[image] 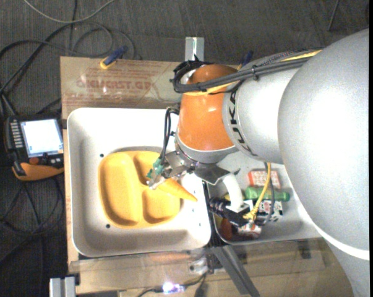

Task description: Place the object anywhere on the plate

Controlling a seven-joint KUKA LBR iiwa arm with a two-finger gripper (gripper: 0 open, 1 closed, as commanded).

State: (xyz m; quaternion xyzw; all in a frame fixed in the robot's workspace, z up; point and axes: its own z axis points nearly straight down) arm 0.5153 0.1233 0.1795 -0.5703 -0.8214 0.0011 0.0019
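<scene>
carrot (181,190) lies across plate (121,190) rim, under fingers (155,177).

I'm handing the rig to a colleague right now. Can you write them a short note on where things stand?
Gripper: low over the yellow plate in the left bin; whether the jaws are open is unclear.
Object: an orange wedge-shaped piece sits at the gripper, over the plate's right edge; a grasp cannot be confirmed.
Other items lie in the right bin.
Done: arm is at the plate.
Left: confirm the piece rests on the plate, then withdraw.
</scene>
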